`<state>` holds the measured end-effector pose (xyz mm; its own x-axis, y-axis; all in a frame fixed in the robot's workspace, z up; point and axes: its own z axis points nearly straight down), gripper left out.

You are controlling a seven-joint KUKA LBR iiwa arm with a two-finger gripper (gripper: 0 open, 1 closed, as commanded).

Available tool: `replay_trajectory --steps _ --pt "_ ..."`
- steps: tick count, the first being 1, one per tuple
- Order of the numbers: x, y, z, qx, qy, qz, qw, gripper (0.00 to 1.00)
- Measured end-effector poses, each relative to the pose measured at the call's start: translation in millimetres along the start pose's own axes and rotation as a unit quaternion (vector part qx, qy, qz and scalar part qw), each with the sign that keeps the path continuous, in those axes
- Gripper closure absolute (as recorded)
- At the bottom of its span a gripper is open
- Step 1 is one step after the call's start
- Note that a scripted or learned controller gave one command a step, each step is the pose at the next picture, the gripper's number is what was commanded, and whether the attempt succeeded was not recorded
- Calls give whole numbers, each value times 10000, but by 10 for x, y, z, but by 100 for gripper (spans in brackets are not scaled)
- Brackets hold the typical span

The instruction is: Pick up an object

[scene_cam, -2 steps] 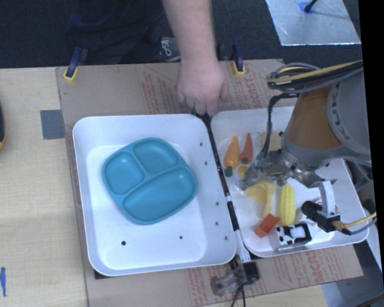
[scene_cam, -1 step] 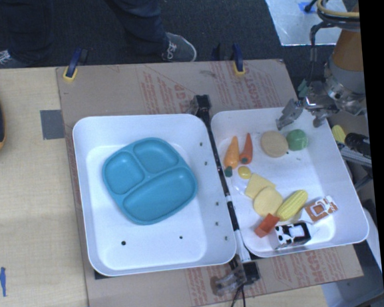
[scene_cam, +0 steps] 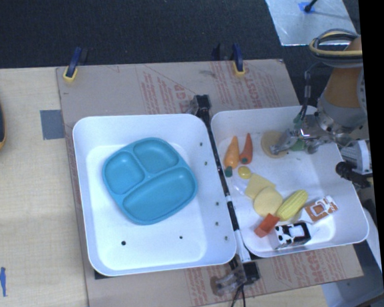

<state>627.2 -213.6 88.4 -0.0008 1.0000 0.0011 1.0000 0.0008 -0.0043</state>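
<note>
Objects for picking are gathered in the right bin (scene_cam: 359, 232), while the left bin (scene_cam: 90, 212) is occupied by a blue divided plate (scene_cam: 149, 180), a smooth moulded piece with three compartments, laid flat near the middle. Both bins are shallow, white and glossy, with rounded corners, and are set side by side on a sheet of brown cardboard (scene_cam: 139, 87) that is clamped to the pale wooden bench (scene_cam: 24, 217). Just right of the seam between the bins, an orange carrot-shaped toy (scene_cam: 231, 151) and a darker red-orange one (scene_cam: 246, 149) are seen lying close together, with a small yellow piece (scene_cam: 245, 173) below them. Further down, pale yellow rounded slices (scene_cam: 264, 196), a yellow corn cob (scene_cam: 292, 204), a red block (scene_cam: 266, 225), a black-and-white toy (scene_cam: 292, 234) and a small orange-and-white carton (scene_cam: 320, 209) are crowded near one another. A tan round piece (scene_cam: 273, 142) is found at the upper part of this bin, and the metallic gripper (scene_cam: 291, 142) is held right at its edge; whether the fingers are spread or closed cannot be told.
</note>
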Motion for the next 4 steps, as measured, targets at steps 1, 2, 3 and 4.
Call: replay_trajectory --steps 1,2,3,4 --pt "165 306 -105 -30 -14 -22 10000 0" --pt "11 301 -901 -43 -20 -12 10000 0" --pt "23 153 -11 -6 -4 -12 10000 0" --pt "14 308 -70 -28 -12 -26 10000 0"
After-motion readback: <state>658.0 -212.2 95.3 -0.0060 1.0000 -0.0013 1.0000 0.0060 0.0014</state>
